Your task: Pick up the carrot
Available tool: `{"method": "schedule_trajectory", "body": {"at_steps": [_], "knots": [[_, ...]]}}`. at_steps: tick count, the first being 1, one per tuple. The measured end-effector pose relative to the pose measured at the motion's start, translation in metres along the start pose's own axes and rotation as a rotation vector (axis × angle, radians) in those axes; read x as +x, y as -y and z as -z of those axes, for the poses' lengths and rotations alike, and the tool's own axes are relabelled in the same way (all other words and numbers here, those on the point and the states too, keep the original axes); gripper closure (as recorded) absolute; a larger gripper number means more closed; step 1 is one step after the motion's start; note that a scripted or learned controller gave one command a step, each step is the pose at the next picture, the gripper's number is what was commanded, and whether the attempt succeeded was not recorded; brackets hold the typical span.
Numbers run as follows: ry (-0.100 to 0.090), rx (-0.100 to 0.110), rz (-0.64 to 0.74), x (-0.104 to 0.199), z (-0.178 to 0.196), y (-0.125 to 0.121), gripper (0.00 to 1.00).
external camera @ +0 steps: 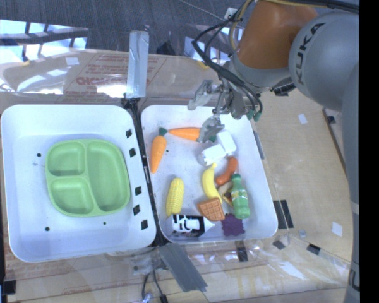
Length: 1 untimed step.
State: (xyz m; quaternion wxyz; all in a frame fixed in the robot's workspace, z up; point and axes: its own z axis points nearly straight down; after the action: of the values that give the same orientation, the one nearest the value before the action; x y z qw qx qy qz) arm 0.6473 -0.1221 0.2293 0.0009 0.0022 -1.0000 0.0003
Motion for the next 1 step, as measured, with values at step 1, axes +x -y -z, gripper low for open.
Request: {"method": "schedule_trajectory", "body": {"at_steps": [1], "knots": [[-0.001,-0.001,-0.058,-0.0091,-0.1402,-0.0015,0.0]]}}
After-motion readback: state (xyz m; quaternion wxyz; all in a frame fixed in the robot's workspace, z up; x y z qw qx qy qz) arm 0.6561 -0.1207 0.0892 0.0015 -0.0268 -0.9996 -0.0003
